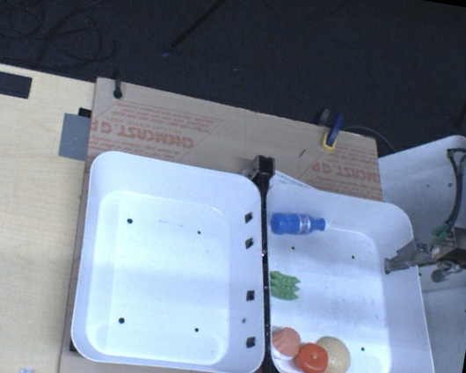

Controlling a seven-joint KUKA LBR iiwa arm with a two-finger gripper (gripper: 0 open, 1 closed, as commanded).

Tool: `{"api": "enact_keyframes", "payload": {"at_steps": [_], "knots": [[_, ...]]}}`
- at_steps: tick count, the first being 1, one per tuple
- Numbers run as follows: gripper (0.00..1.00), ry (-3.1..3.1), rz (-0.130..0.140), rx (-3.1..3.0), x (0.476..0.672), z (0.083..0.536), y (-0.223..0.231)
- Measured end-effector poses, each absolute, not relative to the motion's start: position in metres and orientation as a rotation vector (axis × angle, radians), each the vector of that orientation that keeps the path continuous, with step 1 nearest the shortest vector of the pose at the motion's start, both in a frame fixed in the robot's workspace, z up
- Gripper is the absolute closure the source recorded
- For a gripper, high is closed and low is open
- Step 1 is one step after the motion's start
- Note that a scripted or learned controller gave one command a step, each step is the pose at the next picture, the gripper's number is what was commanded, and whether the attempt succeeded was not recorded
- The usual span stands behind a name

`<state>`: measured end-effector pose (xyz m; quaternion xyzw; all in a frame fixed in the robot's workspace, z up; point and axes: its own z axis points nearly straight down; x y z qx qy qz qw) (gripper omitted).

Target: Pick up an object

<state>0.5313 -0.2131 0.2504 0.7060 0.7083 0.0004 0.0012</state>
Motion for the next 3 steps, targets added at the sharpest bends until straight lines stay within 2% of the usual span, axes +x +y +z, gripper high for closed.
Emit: {"api": "enact_keyframes", "payload": {"at_steps": [1, 2, 3], "knots": [[0.0, 2.223, -0.004, 2.227, 0.495, 0.237, -0.213], [0.0, 2.224, 0.0, 2.218, 0.547, 0.228, -0.213], [0.0, 2.228, -0.009, 2.235, 0.471, 0.141, -0.212]]}}
